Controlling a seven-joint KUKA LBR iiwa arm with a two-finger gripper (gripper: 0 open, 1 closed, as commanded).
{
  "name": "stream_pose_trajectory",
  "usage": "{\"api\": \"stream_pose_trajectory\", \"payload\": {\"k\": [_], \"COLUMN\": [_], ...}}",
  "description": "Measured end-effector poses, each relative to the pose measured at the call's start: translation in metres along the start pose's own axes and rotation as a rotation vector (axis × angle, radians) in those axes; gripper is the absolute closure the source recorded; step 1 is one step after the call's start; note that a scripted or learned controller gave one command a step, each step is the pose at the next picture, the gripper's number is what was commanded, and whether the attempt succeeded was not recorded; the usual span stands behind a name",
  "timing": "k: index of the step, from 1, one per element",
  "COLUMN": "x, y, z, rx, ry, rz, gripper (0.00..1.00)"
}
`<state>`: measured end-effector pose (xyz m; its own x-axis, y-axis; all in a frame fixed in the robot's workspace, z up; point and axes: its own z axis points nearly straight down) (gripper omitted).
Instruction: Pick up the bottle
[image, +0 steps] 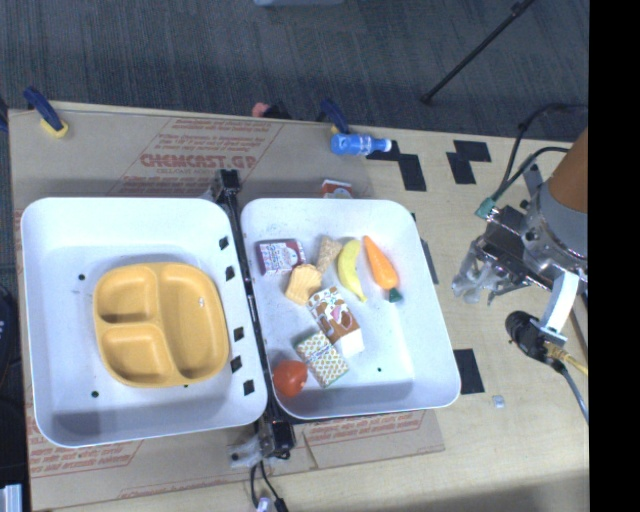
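1. The bottle (358, 144) lies on its side on the bench (470, 420), outside both bins, just beyond the far rim of the right bin (432, 345).
2. The tool (484, 281) hangs over the bench to the right of that bin, well apart from the bottle and nearer than it; whether its jaws stand apart or together I cannot tell.
3. Judging by this, the approach step is in hand, with nothing gripped yet.
4. The next move calls for travel left and toward the far side, then a descent with the jaws set across the bottle's narrow body, clear of the blue clamp (334, 115) close by.
5. The right bin holds a banana (349, 268), a carrot (380, 263), and cartons, none needed.
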<state>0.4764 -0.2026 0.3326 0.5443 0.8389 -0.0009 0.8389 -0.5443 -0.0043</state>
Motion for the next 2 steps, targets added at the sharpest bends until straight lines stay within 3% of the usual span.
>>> {"api": "stream_pose_trajectory", "payload": {"k": [1,2], "x": [0.0,0.0], "y": [0.0,0.0], "z": [0.02,0.077], "rx": [0.001,0.002], "ry": [0.0,0.001], "rz": [0.086,-0.14], "gripper": [1.0,1.0]}}
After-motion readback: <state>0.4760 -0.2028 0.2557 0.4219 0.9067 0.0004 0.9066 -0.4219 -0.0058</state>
